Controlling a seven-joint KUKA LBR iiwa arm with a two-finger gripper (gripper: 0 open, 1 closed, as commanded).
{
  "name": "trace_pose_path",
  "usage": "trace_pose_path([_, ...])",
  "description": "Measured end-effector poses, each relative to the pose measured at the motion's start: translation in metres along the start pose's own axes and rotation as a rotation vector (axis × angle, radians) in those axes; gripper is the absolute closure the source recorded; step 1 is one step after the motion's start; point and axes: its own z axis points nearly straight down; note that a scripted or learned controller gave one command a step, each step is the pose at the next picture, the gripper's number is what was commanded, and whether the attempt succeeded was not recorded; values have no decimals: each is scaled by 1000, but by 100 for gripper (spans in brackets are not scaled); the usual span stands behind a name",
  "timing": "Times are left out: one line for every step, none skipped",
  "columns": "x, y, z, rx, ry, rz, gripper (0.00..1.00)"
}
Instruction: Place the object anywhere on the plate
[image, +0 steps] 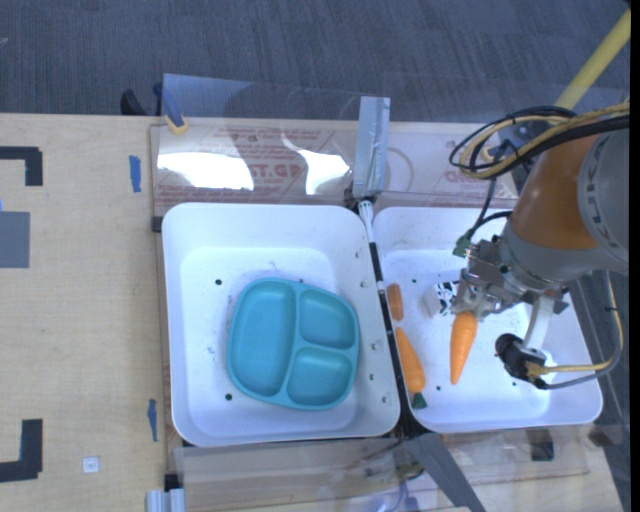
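Nearest the camera, in the right bin (560, 405), two carrots lie. One carrot (409, 366) rests along the left wall, its long axis running near to far, green stub at the near end. The carrot under me (462, 345) stands steeply, tip pointing toward the camera, thick end up at my gripper (478, 300); my jaws look clamped on that thick end. Left, the teal divided plate (293, 343) sits in the left bin (190, 240). Farther back, faint reddish printing on the cardboard (255, 170) is unreadable.
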Motion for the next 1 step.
trace_pose_path([52, 20, 0, -1, 1, 144, 100])
